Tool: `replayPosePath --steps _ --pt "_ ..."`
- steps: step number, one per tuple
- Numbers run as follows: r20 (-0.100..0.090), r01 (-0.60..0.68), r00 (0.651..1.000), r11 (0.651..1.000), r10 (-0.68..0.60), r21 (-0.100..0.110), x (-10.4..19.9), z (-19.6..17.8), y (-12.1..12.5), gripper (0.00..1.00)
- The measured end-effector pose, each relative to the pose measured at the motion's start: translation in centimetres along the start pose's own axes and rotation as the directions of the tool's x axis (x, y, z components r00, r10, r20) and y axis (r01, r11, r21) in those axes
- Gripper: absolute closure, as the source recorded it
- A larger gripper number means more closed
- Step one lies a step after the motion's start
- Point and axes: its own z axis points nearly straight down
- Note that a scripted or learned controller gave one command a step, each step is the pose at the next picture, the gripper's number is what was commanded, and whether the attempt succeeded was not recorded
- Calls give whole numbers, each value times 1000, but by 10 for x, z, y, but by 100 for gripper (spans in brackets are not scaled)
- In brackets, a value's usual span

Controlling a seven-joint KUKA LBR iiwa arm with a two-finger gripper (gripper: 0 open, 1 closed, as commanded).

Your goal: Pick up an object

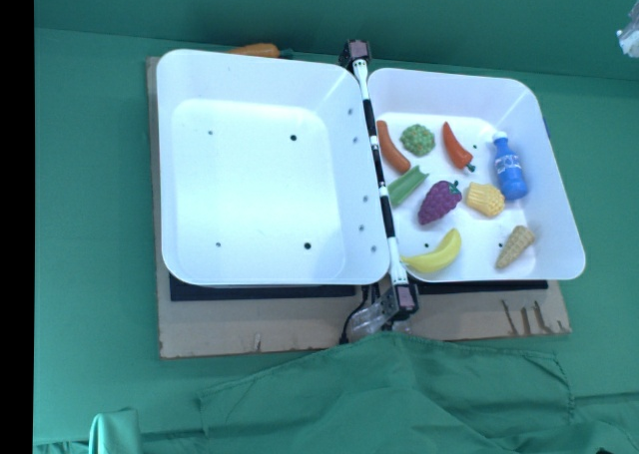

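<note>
The right bin [559, 232] holds several toy foods. An orange-red sausage [392, 147], a green broccoli [417, 139] and a red chili [457, 147] lie along its far side. A blue bottle [510, 168] lies at the right, with a yellow corn piece [484, 200] and purple grapes [439, 202] in the middle. Next to the divider lies a green pea pod [406, 186]. A banana [433, 255] and a tan cone [514, 245] rest near the front wall. A pale sliver of my gripper [630, 36] pokes in at the upper right edge, far from the bins.
The left bin [180, 83] stands beside the right one, with a black-and-white striped bar [376, 168] between them. An orange carrot-like toy [257, 50] lies behind the left bin. Green cloth [399, 397] is bunched along the front of the cardboard base.
</note>
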Motion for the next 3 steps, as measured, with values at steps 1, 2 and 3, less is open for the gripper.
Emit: replayPosePath --steps 1,2,3 --pt "3 -4 1000 1000 4 -9 -1 -16 -2 100" --pt "7 -8 1000 1000 8 -15 -2 -30 -3 100" --pt "10 -11 1000 1000 12 -22 -3 -44 -3 100"
